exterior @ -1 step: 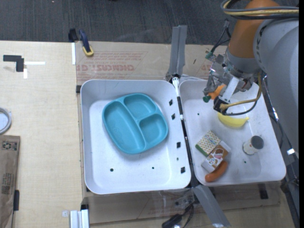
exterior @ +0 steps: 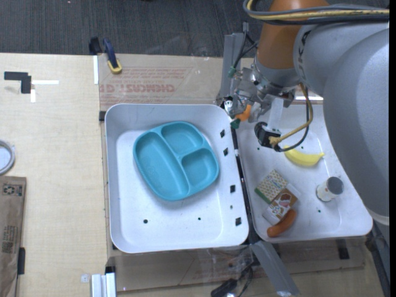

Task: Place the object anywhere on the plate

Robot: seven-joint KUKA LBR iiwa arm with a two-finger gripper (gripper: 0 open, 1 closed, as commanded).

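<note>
Two white bins sit side by side: the left bin [exterior: 117, 184] holds a blue divided plate [exterior: 177, 159], and the right bin [exterior: 352, 224] holds a banana [exterior: 304, 158], a small printed packet [exterior: 276, 192], an orange sausage-shaped piece [exterior: 281, 224] and a small grey-capped object [exterior: 328, 189] too blurred to name. The arm's bulk covers the right bin's far corner, and the gripper [exterior: 244, 111] hangs there in a tangle of cables and shadow, so whether it grips anything cannot be told. A small orange bit shows beside it, too small to identify.

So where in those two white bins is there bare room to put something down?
Left bin: a broad bare strip between the blue plate and the near wall, plus the plate's three compartments. Right bin: crowded, with a banana, a small box, a sausage, a little cup and the arm.
</note>
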